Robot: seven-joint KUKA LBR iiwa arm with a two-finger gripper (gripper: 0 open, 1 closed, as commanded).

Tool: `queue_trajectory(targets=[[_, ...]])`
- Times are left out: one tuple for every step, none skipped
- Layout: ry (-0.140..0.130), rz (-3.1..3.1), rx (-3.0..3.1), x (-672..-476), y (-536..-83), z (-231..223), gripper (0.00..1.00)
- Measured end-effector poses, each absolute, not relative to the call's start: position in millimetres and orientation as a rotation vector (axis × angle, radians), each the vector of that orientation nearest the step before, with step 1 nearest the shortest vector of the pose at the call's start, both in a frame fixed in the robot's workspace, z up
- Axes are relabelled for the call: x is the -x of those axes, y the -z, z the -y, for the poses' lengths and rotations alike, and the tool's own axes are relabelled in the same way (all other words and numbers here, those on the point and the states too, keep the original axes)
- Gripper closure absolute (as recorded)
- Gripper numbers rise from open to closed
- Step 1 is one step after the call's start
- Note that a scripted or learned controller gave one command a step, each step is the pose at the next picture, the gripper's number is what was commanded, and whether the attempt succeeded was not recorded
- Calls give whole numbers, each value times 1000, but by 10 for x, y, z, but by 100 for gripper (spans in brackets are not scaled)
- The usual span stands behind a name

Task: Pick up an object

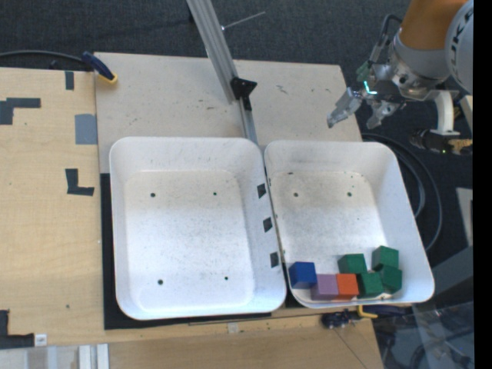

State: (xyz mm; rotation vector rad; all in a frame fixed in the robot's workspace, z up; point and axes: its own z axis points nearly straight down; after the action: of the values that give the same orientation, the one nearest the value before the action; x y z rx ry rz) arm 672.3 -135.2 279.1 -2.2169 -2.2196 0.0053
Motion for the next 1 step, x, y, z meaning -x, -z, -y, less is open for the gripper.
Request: queue_trajectory(targets=[[-3, 2224, 2220, -6729, -2824, 1356, 0]])
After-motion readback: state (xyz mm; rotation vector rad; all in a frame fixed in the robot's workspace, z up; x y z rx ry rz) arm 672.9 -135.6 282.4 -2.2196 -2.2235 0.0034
